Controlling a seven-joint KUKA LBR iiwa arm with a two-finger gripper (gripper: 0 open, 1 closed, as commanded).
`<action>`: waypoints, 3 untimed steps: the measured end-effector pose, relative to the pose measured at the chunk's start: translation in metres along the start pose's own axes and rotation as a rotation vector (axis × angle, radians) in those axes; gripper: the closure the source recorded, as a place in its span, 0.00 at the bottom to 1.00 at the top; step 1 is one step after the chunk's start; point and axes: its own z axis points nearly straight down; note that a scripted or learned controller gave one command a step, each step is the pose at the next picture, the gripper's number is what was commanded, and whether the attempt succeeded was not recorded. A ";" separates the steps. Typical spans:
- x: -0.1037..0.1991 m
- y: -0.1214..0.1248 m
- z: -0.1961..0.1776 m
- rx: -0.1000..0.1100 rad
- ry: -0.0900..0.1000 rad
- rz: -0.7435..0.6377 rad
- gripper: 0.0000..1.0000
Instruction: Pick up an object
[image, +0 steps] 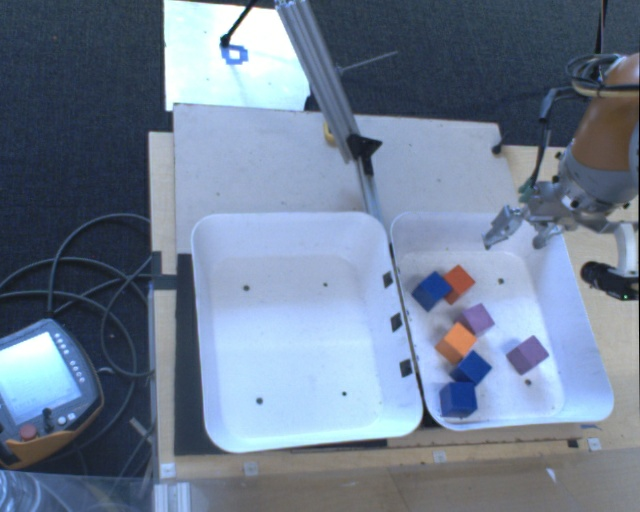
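Camera view looks down on two white bins side by side on the tabletop (300, 160); the left bin (215, 235) has nothing to grasp, so the work lies in the right bin (590, 385). Seven small blocks sit there: a blue block (431, 291) touching an orange block (460, 282), a purple block (477, 318) just below them, a second orange block (457, 342) with two more blue blocks (471, 367) (458, 399) close under it, and a lone purple block (527, 354) apart from the rest.

The gripper (522, 228) hangs above the bin's upper rim, its fingers (500, 229) apart and clamped on nothing.

For a clean pick, the lone purple block looks the best target: free space on every side lets both fingers drop past it without nudging a neighbour. The clustered blocks risk a finger landing on top of an adjoining one. The gripper should centre over the block, line the fingers up square with two opposite faces, descend nearly to the bin floor, and close before lifting straight up.
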 end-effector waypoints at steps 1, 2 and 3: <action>-0.010 0.002 0.055 0.001 0.000 0.004 0.00; -0.009 0.002 0.106 0.001 0.001 0.003 0.00; -0.010 0.005 0.091 -0.007 -0.001 0.000 1.00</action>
